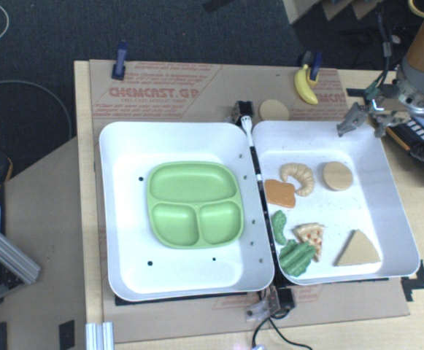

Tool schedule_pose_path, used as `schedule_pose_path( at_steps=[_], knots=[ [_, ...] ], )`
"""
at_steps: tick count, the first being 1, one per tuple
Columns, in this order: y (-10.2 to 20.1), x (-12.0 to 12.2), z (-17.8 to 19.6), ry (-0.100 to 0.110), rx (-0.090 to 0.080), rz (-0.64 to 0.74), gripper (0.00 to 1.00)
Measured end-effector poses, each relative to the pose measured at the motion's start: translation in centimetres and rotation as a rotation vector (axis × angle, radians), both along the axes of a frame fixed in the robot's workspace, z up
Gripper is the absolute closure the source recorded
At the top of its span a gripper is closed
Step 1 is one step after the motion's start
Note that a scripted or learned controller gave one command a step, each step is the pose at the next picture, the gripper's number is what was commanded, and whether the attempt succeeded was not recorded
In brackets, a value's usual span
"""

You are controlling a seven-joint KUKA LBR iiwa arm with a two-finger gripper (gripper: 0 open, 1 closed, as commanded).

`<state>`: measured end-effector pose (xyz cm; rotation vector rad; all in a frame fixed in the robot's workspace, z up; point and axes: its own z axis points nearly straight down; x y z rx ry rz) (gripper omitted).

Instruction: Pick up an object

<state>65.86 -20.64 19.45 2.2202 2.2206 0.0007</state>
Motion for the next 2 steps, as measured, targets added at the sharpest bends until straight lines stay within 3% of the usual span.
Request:
schedule_pose_path(
  at_steps=[1,2],
  knots=[
    [9.1,-6.2,-11.5,0.011,0.006,0.004,0.00],
    [16.3,-11.5,-0.8,0.006,0.003,0.001,0.00]
  ],
)
